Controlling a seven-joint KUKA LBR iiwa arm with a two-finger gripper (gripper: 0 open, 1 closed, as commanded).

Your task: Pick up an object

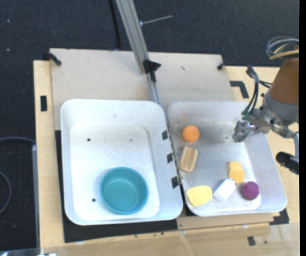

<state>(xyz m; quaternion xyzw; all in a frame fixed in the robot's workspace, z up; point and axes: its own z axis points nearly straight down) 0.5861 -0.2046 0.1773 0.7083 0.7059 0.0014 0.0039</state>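
Note:
In the right bin [211, 113] lie an orange ball [191, 133], a tan block [188, 158], a pale yellow piece [199, 195], a small white block [224, 189], a yellow-orange piece [236, 171] and a purple ball [249, 190]. My gripper [240, 132] hangs over the bin's upper right part, right of the orange ball and above the yellow-orange piece. Nothing shows between its fingers. The arm's orange band [286, 84] rises behind it at the right edge.
The left bin [89, 116] holds a blue bowl [123, 190] near its front. A grey metal pole [134, 33] slants up from between the bins' far ends. Dark floor surrounds the wooden bench, with a cable at the left.

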